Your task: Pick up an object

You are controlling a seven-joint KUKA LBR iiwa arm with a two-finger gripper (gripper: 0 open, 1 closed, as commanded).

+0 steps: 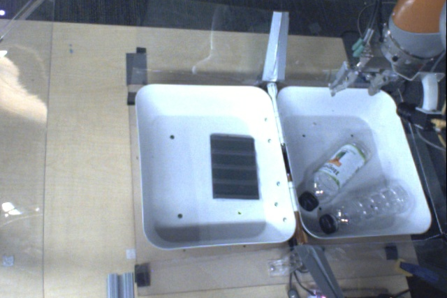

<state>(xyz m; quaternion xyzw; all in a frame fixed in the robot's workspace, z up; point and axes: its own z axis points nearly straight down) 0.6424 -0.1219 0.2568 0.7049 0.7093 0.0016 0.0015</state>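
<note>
The right bin (412,220) holds two clear plastic bottles lying on their sides. One bottle (340,166) has a white and orange label and a black cap toward the bin's near left corner. The other, unlabelled bottle (370,206) lies just in front of it, its black cap also pointing left. A black ridged rectangular block (234,165) lies flat in the middle of the left bin (160,150). My gripper (357,82) hangs over the far rim of the right bin, well behind the bottles, open with nothing between its fingers.
A metal divider post (275,47) stands at the far end between the two bins. Cables and fittings run along the right side next to the arm (421,0). Bare wooden bench top (70,150) spreads to the left of the bins.
</note>
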